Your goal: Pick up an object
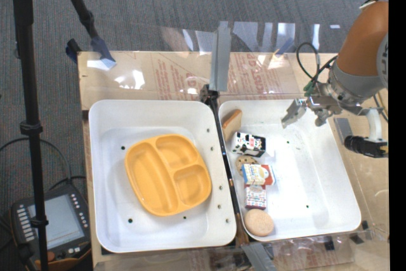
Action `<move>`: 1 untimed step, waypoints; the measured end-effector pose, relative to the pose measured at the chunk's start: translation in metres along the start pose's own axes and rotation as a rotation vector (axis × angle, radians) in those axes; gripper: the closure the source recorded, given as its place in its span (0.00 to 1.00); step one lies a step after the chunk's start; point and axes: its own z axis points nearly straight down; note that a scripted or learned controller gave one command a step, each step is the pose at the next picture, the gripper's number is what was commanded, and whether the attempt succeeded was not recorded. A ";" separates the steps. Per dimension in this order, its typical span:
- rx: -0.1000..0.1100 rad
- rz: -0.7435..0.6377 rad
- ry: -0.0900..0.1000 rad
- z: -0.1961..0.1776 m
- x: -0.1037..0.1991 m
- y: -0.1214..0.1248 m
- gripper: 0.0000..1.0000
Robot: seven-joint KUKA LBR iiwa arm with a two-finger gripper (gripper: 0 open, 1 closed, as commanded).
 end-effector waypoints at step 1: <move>0.001 -0.027 0.000 0.109 0.072 -0.031 0.00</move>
